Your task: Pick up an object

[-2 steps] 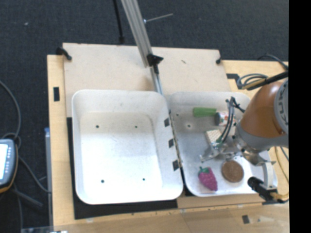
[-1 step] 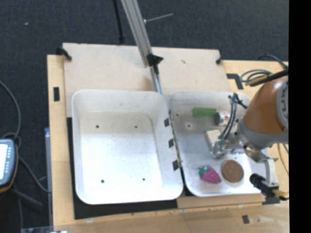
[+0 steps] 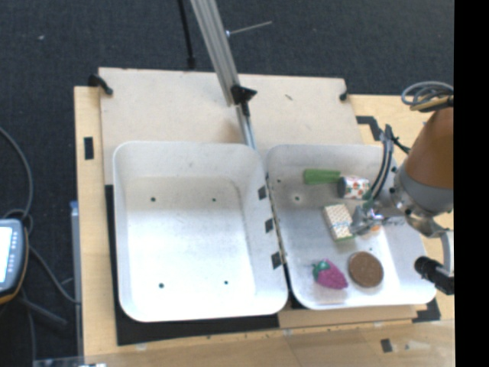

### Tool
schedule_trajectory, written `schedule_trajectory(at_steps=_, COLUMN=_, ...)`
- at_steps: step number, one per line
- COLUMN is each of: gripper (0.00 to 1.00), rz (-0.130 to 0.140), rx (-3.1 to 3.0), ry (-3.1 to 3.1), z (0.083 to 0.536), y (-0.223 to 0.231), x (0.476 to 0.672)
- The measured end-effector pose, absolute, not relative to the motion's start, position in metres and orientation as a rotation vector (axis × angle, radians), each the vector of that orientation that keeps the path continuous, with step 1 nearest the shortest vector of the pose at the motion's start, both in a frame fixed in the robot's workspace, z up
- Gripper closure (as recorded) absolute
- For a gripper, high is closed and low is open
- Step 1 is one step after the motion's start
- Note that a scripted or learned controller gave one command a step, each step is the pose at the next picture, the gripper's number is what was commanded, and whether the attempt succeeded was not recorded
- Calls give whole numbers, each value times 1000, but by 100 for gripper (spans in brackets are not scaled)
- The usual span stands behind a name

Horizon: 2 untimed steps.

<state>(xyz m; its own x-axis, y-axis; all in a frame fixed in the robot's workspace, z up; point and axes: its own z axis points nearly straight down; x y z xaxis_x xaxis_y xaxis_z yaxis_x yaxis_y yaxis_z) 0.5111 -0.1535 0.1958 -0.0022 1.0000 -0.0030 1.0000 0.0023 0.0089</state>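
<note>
In the white right bin (image 3: 306,293): a green cylinder (image 3: 322,177), a tan speckled block (image 3: 337,221) below it, a magenta toy with a green tip (image 3: 331,274), a brown disc (image 3: 366,270), and a white cup with red-dotted print (image 3: 356,186).

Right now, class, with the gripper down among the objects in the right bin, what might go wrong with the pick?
The gripper sits at the edge of the patterned block, so it may nudge it rather than grasp it. The green cylinder and brown disc lie close by and could get knocked.
</note>
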Motion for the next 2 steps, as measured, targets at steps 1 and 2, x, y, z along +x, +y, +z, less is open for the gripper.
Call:
schedule_trajectory(at_steps=1, gripper=100, rz=6, rx=2212, ry=2220, z=241, y=-155, x=513)
schedule_trajectory(at_steps=2, gripper=100, rz=5, rx=2211, ry=2229, z=250, y=-103, x=530)
